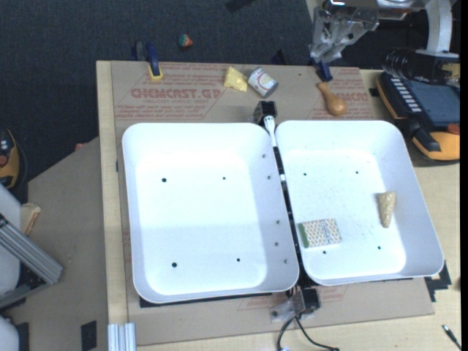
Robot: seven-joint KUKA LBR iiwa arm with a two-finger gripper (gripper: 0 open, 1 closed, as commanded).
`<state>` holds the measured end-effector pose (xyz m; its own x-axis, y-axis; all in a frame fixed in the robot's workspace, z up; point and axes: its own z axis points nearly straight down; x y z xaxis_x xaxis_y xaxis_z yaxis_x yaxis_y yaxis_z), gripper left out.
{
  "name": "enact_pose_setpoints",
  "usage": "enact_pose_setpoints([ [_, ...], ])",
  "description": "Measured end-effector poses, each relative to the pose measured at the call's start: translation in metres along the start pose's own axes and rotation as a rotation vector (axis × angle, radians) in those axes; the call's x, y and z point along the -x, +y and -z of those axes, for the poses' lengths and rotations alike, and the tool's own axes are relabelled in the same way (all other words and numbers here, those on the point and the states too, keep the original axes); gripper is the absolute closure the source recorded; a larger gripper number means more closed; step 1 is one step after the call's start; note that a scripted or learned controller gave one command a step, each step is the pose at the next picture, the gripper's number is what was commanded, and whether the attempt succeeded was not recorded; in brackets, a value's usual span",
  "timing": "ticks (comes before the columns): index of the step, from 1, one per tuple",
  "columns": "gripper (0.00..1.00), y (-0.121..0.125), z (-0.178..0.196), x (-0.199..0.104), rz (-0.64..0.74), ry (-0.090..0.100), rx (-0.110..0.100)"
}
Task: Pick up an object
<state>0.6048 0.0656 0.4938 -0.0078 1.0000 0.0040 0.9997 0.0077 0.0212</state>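
Hand [327, 48]: raised beyond the bins; grip state cannot be told.
Candidates: patterned packet [320, 232], beige piece [386, 208], right bin [409, 152].
Risk: flat packet may be missed.

Left bin [139, 196]: white, shallow, small dark dots on its floor.
Brown board [183, 90]: lies under both bins, red lettering along its far strip.
Yellow wedge [235, 80]: on the board's far strip, just beside a small white carton [262, 82].
Tan pear-shaped piece [333, 99]: on the far strip, near the right bin's far rim.
Blue-and-yellow clamp [153, 61]: at the board's far left edge.
Small red-green object [186, 41]: on dark carpet beyond the board.
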Motion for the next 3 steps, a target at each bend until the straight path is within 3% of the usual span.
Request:
enact_pose_setpoints([
  [1, 1.00, 0.029, -0.120, -0.083, -0.002, -0.003, -0.027],
  [2, 1.00, 0.031, -0.157, -0.163, 0.000, -0.003, -0.027],
  [3, 1.00, 0.016, -0.123, -0.093, -0.013, -0.005, -0.023],
])
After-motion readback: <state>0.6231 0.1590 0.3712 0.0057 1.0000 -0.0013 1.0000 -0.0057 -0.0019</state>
